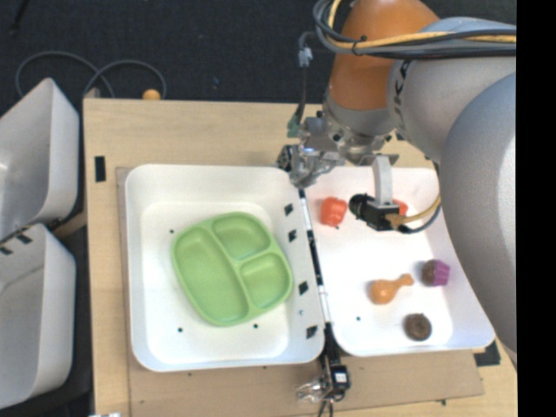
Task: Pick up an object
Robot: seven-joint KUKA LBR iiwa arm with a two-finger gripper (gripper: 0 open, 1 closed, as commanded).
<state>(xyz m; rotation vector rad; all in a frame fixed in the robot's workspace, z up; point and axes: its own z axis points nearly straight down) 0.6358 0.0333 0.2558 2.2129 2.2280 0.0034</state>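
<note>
The divided plate [230,268] is pale green, the bins [135,268] white, the surface [191,129] light tan. The block [332,211] is red-orange, the gourd shape [388,289] orange, the cup [436,273] purple, the ball [418,326] dark brown.

1 fixed cam above bench [104,259], angled down, mid-range.

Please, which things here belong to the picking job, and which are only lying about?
For the job (any may be picked):
claw; red-orange piece; orange gourd shape; purple piece; brown round piece; green divided plate.

Lying about:
white tubs, far left; small orange ball, top left.
</note>
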